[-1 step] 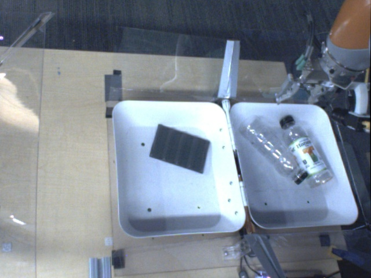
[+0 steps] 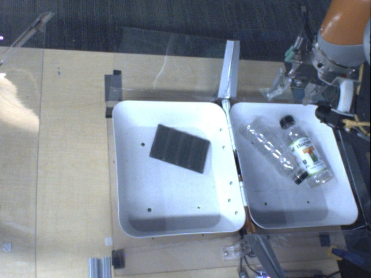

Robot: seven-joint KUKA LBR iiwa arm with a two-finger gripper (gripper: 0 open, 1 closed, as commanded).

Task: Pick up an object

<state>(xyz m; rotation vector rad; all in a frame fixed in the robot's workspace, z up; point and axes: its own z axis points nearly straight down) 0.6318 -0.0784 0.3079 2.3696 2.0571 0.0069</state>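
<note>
The gripper [image 2: 288, 80] hovers above the right bin's [image 2: 348, 210] far edge, its state impossible to tell. Inside lies a clear bottle [image 2: 304, 154]: light, rigid, slippery; best grasped across its labelled middle

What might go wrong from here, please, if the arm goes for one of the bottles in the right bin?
1. The labelled bottle and the clear bottle lie close together, so closing on one may nudge the other.
2. Both lie on their sides and look round and smooth, so either may roll or slip from the fingers.
3. The gripper sits above the right bin's far rim, so a steep descent could clip it.
</note>
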